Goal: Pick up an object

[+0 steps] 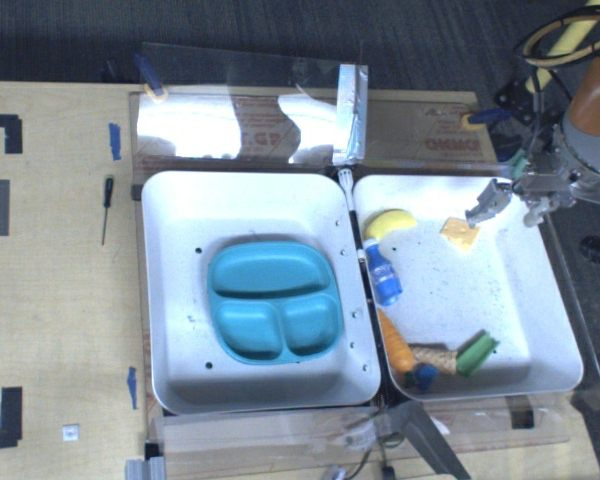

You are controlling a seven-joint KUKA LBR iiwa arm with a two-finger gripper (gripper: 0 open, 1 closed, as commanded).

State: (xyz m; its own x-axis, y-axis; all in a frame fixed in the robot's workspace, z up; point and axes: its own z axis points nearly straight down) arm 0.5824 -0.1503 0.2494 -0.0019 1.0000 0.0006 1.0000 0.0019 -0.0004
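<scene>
My gripper (508, 208) hangs over the far right part of the right bin (540, 308), open, with nothing between its two fingers (483, 204). Just left of and below it lies a small orange-yellow wedge (460, 233). A yellow banana-like piece (390, 224) rests at the bin's far left, and a blue bottle (383, 276) lies below it along the left wall. At the near edge sit an orange carrot (395, 343), a tan cone (432, 352), a small blue piece (425, 373) and a green block (476, 353).
The left bin (170, 218) holds a blue divided plate (275, 298). A clear panel (250, 108) stands behind the bins with a metal post (350, 113). Cables and the arm (580, 98) crowd the far right.
</scene>
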